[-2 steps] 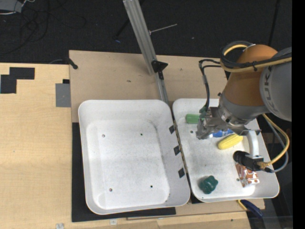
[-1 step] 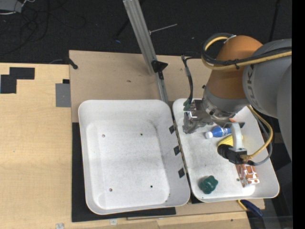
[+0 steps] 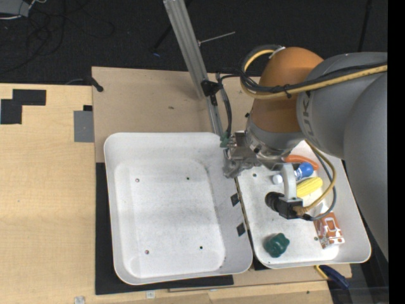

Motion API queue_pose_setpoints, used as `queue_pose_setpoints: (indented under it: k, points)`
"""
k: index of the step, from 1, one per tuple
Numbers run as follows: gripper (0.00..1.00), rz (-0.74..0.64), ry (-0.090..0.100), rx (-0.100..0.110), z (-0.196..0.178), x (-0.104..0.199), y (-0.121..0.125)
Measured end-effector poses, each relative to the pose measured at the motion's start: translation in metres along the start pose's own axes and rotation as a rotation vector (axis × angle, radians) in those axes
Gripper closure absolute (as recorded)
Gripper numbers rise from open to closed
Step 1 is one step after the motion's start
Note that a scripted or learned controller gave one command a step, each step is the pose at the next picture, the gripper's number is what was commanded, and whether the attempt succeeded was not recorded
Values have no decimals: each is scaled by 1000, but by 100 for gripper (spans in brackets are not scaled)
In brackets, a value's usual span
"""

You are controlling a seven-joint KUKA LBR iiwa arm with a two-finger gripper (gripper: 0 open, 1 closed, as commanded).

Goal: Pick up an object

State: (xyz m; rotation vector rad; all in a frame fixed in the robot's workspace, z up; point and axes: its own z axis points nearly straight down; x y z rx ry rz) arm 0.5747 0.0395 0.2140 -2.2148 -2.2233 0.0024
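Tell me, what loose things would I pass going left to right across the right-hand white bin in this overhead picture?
Across the right-hand shallow white bin: dark green lumpy object → yellow ridged object → small red-and-white patterned card.

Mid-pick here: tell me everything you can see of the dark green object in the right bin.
The dark green object is a small, lumpy, rounded piece, matte, perhaps rubber or plastic. It lies on the floor of the right bin, near its front left corner, apart from the other items; only the bin touches it.
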Motion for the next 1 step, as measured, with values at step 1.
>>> queue_pose_setpoints:
  k: [1]
  points:
    - [100,0,0,-1,-10,43,5]
